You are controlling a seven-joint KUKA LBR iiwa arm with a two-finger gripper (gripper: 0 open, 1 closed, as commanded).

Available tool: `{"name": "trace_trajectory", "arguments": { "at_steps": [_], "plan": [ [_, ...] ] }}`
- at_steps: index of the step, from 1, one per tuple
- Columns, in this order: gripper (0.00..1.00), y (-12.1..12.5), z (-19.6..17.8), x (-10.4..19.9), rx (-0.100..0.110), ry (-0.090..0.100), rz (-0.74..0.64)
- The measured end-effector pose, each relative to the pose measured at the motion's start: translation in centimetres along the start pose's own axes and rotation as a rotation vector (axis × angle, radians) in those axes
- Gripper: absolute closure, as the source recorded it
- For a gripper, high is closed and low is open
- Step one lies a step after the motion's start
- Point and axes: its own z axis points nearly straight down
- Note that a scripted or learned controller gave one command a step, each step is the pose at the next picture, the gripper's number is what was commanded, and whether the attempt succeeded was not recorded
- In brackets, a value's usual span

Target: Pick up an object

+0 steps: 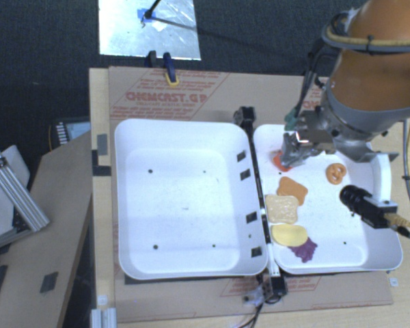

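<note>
The arm (376, 53) fills the upper right of the frame, its orange band above the wrist. Below it, the left bin (181, 197) occupies the centre, and the right bin (383, 251) sits at the right with all the objects. The gripper (292, 157) hangs low at the upper left of the right bin, over a red-orange piece (277, 161) that peeks out at its left; whether the jaws are apart or together I cannot tell. Below lie an orange piece (293, 188), a beige slice (282, 209), a yellow disc (289, 235), a purple piece (304, 250), and a small pretzel-like object (335, 173) to the right. To do this well, centre the jaws on the red-orange piece, clear of the bin wall, before closing.
</note>
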Motion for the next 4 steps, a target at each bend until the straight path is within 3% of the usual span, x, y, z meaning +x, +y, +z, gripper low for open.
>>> {"name": "trace_trajectory", "arguments": {
  "at_steps": [1,2,3,4],
  "plan": [
    [1.0,-0.7,-6.0,6.0,0.004,-0.002,0.007],
    [1.0,-0.6,-9.2,10.6,0.005,-0.001,0.006],
    [1.0,-0.5,-11.3,17.9,0.005,0.0,0.005],
    [1.0,-0.4,-15.6,18.8,0.005,0.0,0.007]
  ]
}}
